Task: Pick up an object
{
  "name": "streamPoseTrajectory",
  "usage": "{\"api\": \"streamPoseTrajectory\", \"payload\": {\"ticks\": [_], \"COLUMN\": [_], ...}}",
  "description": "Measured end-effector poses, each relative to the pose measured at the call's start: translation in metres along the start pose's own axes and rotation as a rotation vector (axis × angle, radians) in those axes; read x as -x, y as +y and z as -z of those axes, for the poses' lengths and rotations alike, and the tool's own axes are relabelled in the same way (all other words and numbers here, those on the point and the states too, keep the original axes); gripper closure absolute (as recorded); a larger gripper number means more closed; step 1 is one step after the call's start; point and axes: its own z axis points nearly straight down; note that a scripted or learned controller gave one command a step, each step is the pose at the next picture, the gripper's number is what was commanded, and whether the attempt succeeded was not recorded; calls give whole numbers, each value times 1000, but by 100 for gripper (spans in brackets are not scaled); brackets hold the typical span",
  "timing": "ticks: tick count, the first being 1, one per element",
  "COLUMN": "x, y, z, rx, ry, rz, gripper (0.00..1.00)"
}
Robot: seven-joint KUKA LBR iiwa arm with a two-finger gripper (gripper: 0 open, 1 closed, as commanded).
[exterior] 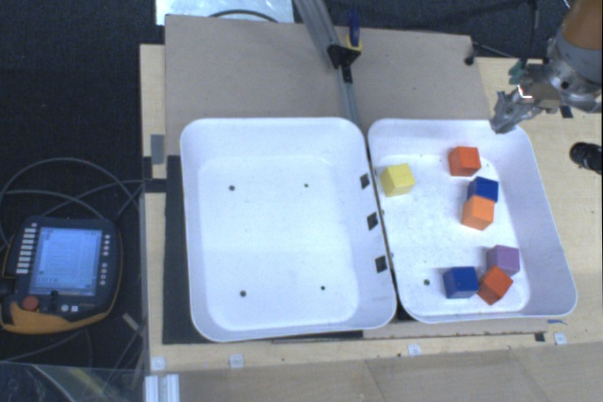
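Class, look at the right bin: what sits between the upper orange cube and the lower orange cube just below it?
In the camera view, a blue cube sits between the upper orange cube and the lower orange cube, and appears to touch the lower one.

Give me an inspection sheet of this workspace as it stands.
Surface: bench bearing left bin and right bin, side by side.
Job's things: in the right bin, yellow block, two orange blocks, two blue blocks, purple block, red-orange block.
Clutter: nothing seen.
Grippers: gripper above the right bin's far right corner, holding nothing visible.
Cables: black cable looping to the pendant.
Surroundings: teach pendant on dark floor, left.
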Motion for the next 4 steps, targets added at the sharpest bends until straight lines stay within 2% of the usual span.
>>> {"api": "streamPoseTrajectory", "payload": {"ticks": [2, 3, 4], "x": [-101, -158, -209], "y": [8, 13, 5], "z": [10, -4, -18], "rx": [-1, -3, -4], "ry": [3, 4, 4], "rz": [6, 6, 5], "gripper": [100, 100, 100]}}
